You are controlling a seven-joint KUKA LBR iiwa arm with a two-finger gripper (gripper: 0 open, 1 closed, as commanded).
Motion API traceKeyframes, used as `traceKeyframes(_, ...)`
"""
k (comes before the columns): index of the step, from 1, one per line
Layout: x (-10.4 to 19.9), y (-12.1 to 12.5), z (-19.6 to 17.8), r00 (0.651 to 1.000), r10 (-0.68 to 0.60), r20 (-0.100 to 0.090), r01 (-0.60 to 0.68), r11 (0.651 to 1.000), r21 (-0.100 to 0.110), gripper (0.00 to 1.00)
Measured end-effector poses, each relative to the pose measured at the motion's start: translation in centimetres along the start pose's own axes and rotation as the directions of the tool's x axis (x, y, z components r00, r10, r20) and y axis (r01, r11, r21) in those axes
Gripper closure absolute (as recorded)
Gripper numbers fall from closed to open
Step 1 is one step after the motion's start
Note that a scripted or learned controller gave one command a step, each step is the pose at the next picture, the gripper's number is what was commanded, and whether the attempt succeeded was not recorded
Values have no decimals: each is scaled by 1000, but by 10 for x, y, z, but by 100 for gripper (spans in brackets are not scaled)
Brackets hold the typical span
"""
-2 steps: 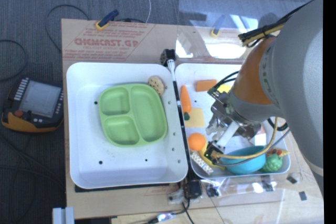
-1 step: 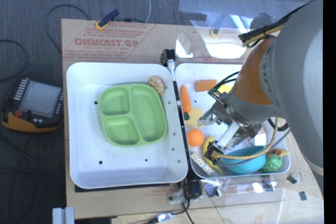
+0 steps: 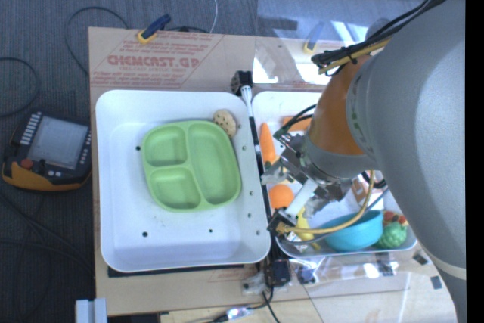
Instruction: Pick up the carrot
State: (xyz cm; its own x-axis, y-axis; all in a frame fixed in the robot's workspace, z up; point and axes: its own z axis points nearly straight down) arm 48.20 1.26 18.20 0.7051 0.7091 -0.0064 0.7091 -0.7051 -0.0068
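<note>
Scanning from the left, the shallow white left bin (image 3: 121,238) holds a pale green three-compartment plastic plate (image 3: 190,165), with a small tan cookie (image 3: 224,120) just beside the plate's upper right corner. Across the divider, the long orange carrot (image 3: 266,144) lies along the left wall of the shallow white right bin (image 3: 281,99), pointing up and down the view. Just below it sits a round orange ball-like fruit (image 3: 280,195). The two-finger gripper (image 3: 296,209) hangs over the lower part of that bin, close to the fruit and below the carrot; whether it is parted or closed I cannot tell. A good grasp likely means shifting up toward the carrot's middle, straddling it crosswise, clear of the bin wall.
</note>
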Motion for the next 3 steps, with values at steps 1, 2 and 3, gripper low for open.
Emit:
traceKeyframes(1,20,76,-1,990,140,0,-140,990,-5,0)
traceKeyframes(2,-28,38,0,985,174,2,-174,985,0,0)
traceKeyframes(3,61,36,-1,971,239,-3,-239,971,0,0)
